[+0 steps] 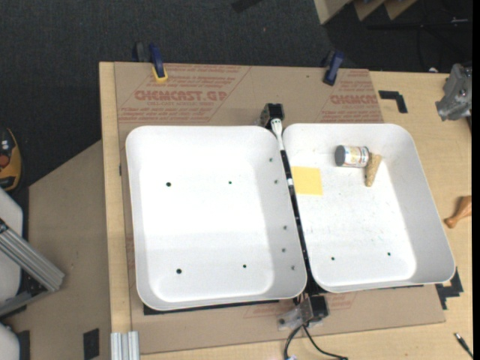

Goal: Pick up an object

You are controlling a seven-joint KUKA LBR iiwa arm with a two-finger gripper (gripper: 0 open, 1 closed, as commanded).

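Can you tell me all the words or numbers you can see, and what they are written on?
"CHEMCAST G.P": red print on the brown sheet under the bins, at its top left; the last letters are blurry.
Red print again at the sheet's top right, by the blue clamp: tilted and too blurred to read.
Smaller red lines under both prints: too small to read.
The small jar in the right bin: no label can be read.
The yellow square: no writing can be seen.

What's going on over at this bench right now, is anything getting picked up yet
Nothing is being handled at this moment. Two white bins sit side by side; the right bin holds a yellow square pad, a small grey-capped bottle lying on its side, and a tan cork-like piece touching it. A bit of the arm shows at the right edge, away from the objects.
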